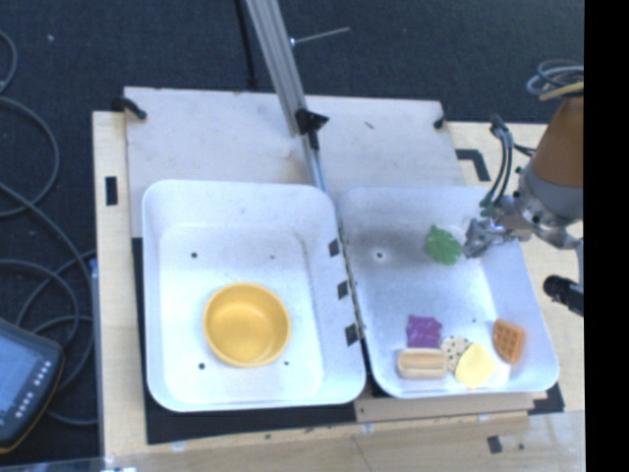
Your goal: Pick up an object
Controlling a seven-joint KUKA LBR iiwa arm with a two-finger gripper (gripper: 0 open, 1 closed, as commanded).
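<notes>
Gripper (479,236) | beside green object (443,245) (right bin (393,224)) | finger state unclear

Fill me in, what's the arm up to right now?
The gripper is down at the far right side of the right bin, right beside a green object; a grasp isn't visible. A purple piece and other small items sit at that bin's near end. The left bin holds a yellow bowl.

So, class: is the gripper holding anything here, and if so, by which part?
It cannot be told. The gripper is low over the right bin, right beside the green object, but the view is too blurred to show a hold.
</notes>
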